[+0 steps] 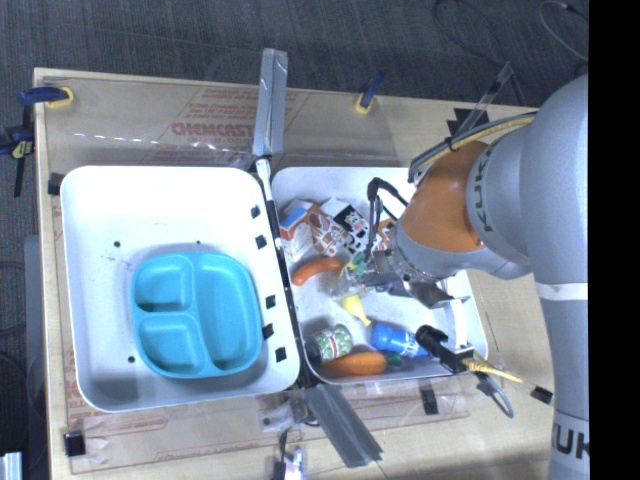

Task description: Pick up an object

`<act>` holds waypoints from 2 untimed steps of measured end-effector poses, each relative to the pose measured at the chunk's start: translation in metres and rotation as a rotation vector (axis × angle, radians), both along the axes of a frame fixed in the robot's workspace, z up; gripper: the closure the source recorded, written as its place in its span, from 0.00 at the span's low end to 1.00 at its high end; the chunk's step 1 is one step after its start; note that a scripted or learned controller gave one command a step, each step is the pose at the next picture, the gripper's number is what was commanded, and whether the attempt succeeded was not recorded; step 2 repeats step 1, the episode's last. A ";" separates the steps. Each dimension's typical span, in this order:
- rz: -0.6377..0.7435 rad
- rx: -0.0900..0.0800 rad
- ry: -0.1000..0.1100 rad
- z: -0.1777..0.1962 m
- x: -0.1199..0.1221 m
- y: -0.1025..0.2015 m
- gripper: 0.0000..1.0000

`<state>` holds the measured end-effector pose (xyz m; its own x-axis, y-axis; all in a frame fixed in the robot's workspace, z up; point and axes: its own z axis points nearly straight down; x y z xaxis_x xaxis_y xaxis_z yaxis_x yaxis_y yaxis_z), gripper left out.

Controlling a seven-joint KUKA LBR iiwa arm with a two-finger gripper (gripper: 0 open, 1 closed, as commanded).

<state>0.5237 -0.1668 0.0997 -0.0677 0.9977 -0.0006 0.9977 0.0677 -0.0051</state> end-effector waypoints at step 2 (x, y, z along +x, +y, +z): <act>-0.079 0.001 -0.004 0.108 0.028 0.033 1.00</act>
